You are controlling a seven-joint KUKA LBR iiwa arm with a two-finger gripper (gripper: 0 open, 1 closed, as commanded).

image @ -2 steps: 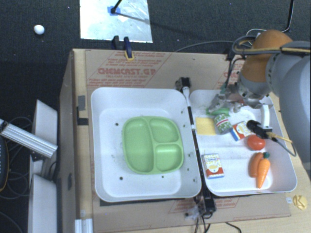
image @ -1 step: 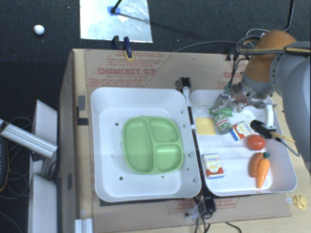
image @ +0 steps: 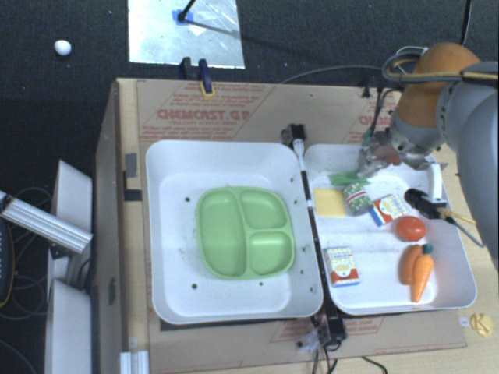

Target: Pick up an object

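Observation:
My gripper (image: 373, 160) hangs over the back of the right bin (image: 460, 287), just above a green pod-like item (image: 341, 178). In that bin lie a yellow cheese slice (image: 329, 202), a small green can (image: 357, 197), a white, blue and orange packet (image: 387, 209), a red tomato (image: 411, 228), an orange carrot (image: 422, 275) beside a second orange piece (image: 408, 263), and a small red-and-yellow carton (image: 341, 266). Nothing can be seen held in the gripper.
The left bin (image: 168, 209) holds a green divided plate (image: 244, 232). A black divider (image: 306, 209) runs between the bins. The grey arm (image: 475, 131) comes in from the right above the right bin's far corner.

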